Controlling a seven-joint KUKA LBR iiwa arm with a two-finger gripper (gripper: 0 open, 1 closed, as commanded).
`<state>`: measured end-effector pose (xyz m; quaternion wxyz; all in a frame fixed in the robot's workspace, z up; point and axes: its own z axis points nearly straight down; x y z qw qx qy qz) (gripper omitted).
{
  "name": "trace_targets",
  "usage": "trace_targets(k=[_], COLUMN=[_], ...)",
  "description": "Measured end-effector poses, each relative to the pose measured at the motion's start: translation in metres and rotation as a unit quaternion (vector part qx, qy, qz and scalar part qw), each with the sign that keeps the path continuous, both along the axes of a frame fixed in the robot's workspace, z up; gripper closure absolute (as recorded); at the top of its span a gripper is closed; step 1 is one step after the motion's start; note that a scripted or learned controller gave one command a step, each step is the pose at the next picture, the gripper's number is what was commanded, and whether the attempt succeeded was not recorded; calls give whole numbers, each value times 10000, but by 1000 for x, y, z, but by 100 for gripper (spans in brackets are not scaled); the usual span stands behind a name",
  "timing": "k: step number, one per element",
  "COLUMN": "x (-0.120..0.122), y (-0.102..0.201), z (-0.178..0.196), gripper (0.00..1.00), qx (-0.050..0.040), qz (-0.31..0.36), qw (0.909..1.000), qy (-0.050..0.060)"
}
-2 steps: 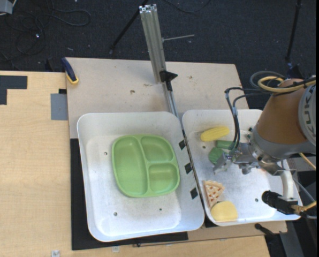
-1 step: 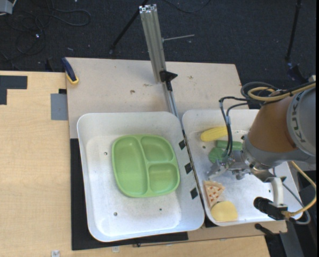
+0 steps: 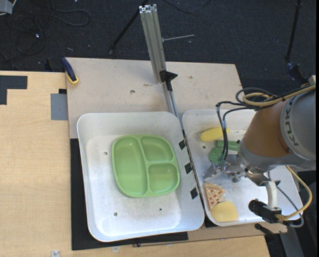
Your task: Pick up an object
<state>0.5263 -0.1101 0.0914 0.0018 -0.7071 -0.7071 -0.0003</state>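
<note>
Nearest me in the right bin (image 3: 194, 123), a yellow round piece (image 3: 224, 211) beside the pizza slice (image 3: 214, 193) looks light, rigid; I'd pinch its sides. Gripper (image 3: 224, 168) state: cannot tell.

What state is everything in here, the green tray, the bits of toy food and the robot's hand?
Green divided plate: flat in the left bin, compartments bare.
Pizza slice: lying flat in the right bin.
Round yellow piece: resting beside the pizza slice.
Yellow corn-like piece: lying on its side.
Green piece: partly hidden by the arm.
Hand: low in the right bin.
</note>
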Motion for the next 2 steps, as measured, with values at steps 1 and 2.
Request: trace_targets(k=[1, 2], x=[3, 1], y=[-1, -12], z=[12, 65], gripper=[100, 100], qx=[2, -18], qz=[-28, -25], qw=[10000, 10000], qy=[-47, -19])
